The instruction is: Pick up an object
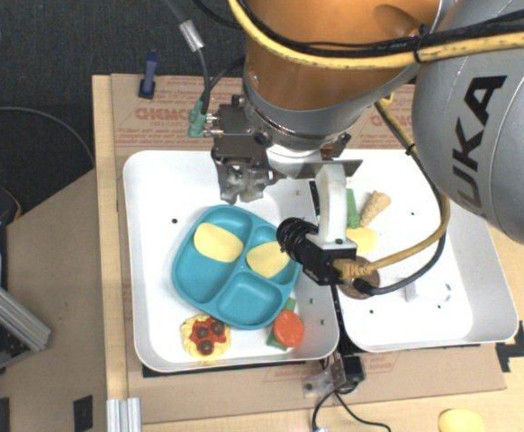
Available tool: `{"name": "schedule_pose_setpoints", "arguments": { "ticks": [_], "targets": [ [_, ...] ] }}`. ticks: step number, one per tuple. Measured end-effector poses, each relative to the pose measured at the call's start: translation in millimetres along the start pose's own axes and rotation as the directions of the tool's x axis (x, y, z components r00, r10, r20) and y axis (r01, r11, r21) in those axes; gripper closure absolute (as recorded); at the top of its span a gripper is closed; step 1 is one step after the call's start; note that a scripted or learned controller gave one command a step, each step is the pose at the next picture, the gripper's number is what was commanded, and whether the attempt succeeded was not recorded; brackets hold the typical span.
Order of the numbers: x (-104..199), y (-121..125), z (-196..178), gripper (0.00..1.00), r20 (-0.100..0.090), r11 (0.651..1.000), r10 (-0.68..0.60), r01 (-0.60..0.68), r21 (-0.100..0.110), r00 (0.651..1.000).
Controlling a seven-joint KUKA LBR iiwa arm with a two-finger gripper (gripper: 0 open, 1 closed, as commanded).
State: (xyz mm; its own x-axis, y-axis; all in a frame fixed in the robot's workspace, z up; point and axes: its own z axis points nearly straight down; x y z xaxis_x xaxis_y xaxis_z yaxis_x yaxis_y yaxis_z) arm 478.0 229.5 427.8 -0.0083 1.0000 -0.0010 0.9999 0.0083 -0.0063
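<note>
Grey arm w/ black KUKA lettering, orange band, yellow-black cables, metal tool.

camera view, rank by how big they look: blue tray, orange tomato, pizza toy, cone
1. blue tray, by far the largest
2. pizza toy
3. orange tomato, close to the pizza toy, so unsure
4. cone, partly hidden by the arm, so unsure
</note>
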Motion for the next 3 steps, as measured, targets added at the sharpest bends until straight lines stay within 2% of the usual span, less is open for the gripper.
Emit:
{"name": "schedule_pose_setpoints", "arguments": {
  "ticks": [1, 2, 3],
  "targets": [
    [-5.9, 27.5, 100.8, 1.00, 0.005, 1.000, 0.011, -0.011, 0.005, 1.000],
    [-5.4, 39.2, -36.9, 1.00, -0.008, 1.000, 0.007, -0.007, -0.022, 1.000],
    [-59.8, 5.7, 66.2, 1.00, 0.004, 1.000, 0.014, -0.014, 0.006, 1.000]
  ]
}}
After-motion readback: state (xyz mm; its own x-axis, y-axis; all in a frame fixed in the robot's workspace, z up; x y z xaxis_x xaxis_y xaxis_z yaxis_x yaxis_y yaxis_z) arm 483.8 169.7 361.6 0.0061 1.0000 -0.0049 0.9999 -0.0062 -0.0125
